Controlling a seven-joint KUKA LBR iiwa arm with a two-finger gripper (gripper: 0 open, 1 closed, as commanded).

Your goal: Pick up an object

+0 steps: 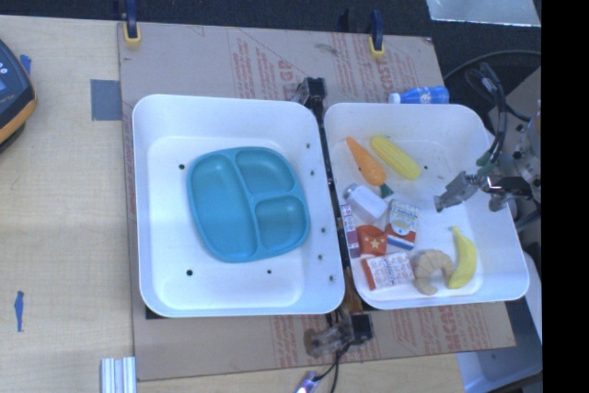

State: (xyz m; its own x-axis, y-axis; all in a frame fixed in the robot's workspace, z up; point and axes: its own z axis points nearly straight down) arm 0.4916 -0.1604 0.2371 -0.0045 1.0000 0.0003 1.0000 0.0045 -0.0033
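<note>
While the gripper (457, 192) is hung over the right bin (497, 290), finger state can't be told; yellow corn (396, 157) is crowded by a carrot (366, 163).

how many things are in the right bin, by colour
yellow: 2, the corn and the banana
orange: 1, the carrot
tan: 1, the pastry
red and white packets: 4
total: 8
</note>
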